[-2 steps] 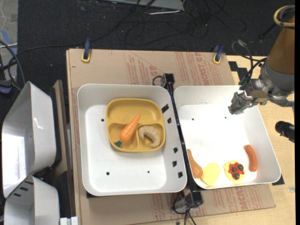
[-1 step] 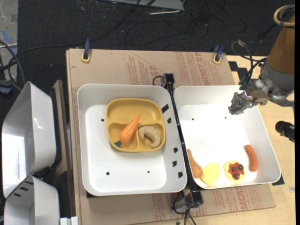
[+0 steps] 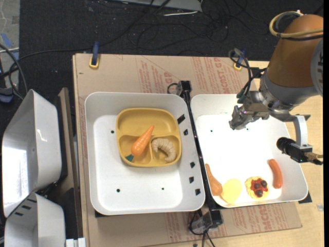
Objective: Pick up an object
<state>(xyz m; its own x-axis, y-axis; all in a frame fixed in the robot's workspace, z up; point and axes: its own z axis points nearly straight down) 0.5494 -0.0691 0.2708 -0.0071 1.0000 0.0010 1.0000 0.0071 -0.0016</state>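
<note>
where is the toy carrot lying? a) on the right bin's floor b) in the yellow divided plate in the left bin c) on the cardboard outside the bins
b: the carrot lies in the yellow plate, beside the shrimp, in the left bin.

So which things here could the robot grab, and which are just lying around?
For the job:
gripper
carrot
shrimp
sausage
yellow disc
pizza
orange spoon

Just lying about:
yellow plate
left bin
right bin
clamps
cables
</note>
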